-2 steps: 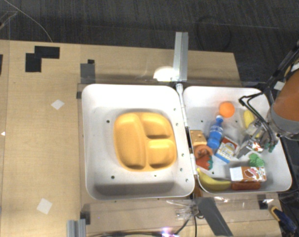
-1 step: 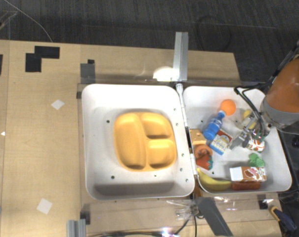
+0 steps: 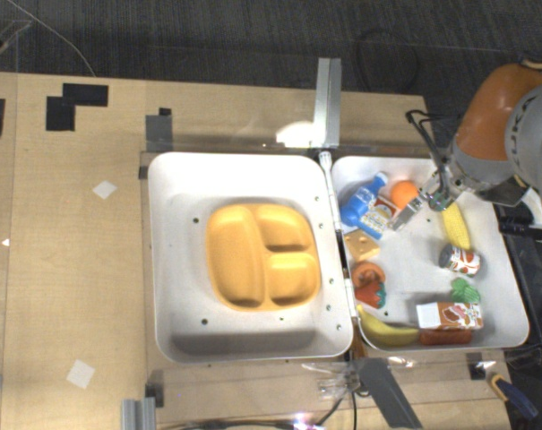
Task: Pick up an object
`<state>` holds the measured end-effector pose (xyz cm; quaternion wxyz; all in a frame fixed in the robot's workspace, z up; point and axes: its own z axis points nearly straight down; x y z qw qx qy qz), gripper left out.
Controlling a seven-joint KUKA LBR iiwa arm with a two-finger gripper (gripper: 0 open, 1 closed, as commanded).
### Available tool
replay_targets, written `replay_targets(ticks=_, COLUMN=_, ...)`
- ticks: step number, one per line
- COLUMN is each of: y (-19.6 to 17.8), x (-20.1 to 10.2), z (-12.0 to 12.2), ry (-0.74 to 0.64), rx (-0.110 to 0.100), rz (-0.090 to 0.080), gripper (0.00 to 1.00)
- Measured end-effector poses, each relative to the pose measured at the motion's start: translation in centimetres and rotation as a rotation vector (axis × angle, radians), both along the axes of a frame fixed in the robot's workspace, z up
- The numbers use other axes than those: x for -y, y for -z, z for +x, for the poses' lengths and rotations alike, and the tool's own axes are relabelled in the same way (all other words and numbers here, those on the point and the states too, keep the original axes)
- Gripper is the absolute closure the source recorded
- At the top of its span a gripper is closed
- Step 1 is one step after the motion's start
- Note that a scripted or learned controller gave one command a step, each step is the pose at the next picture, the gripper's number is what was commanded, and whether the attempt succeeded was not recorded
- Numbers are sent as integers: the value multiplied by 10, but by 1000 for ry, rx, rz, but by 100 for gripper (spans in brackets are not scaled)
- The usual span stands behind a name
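- Nearest the camera, along the front edge of the right bin (image 3: 514, 328), a yellow banana (image 3: 384, 330) lies beside a brown juice carton (image 3: 448, 316).
- Behind the carton sits a small green piece that looks like broccoli (image 3: 465, 289), and behind that a small can (image 3: 460, 260) lies on its side.
- Close to the wall between the bins sits a red, strawberry-like toy (image 3: 369, 285), with a tan block (image 3: 361, 245) just behind it.
- Farther back, a blue bottle (image 3: 363, 202) lies tilted, touching or nearly touching an orange ball (image 3: 401, 192).
- A yellow corn cob (image 3: 456, 227) lies lengthwise near the right side of this bin.
- The grey arm with an orange band reaches in from the right; its claw (image 3: 434, 193) hangs over the back of the right bin, between the orange ball and the corn cob.
- Whether the claw is open or closed cannot be told, and no object is seen in its grip.
- A thin grey piece (image 3: 404, 213) slants down and left from the claw toward the bottle.
- The left bin (image 3: 172, 240) holds a yellow divided tray (image 3: 260, 256) near its middle.
- Both bins rest side by side on a pale wooden bench (image 3: 64, 267).
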<state>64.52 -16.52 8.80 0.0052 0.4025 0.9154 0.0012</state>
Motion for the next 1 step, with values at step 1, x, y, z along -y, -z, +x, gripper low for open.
replay_targets(ticks=1, y=0, x=24, z=-14, ry=-3, rx=-2, rz=-2, gripper=0)
